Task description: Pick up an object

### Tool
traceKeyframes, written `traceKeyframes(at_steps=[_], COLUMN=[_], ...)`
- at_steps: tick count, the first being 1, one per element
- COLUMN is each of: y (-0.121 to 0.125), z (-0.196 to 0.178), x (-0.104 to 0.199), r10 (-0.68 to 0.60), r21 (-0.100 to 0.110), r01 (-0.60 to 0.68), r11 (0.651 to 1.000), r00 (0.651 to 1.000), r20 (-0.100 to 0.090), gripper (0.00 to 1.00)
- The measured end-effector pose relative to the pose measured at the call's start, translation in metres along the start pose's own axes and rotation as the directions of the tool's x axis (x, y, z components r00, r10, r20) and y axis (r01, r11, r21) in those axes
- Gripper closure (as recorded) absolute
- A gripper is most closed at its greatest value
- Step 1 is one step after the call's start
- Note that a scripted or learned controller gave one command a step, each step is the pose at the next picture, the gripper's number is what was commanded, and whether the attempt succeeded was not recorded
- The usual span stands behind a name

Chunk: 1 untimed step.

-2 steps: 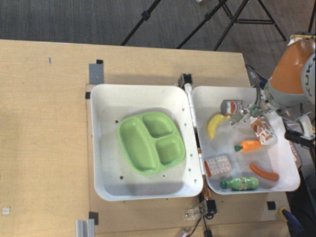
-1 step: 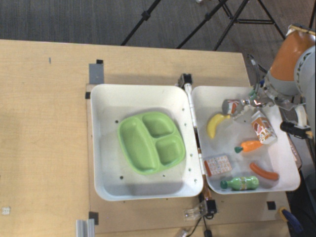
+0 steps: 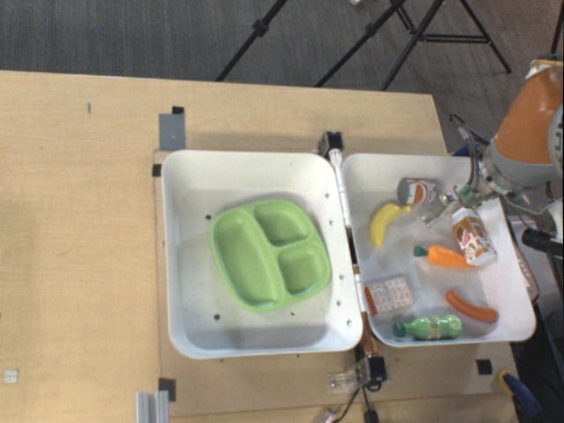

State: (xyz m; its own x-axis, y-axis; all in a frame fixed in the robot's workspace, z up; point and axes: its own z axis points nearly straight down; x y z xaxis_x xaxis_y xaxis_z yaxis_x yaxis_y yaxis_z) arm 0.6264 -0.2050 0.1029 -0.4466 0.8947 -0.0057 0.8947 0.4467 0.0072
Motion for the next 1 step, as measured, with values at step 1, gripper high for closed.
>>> traceKeyframes(at_steps=[1], y=[-0.0577], z=[0.0122], x=[0.0513], r10=[0.047], r21=[-0.003], r01=[-0.047], r11=[0.999], r00=[0.999], r20=[0.002], gripper=[0.00])
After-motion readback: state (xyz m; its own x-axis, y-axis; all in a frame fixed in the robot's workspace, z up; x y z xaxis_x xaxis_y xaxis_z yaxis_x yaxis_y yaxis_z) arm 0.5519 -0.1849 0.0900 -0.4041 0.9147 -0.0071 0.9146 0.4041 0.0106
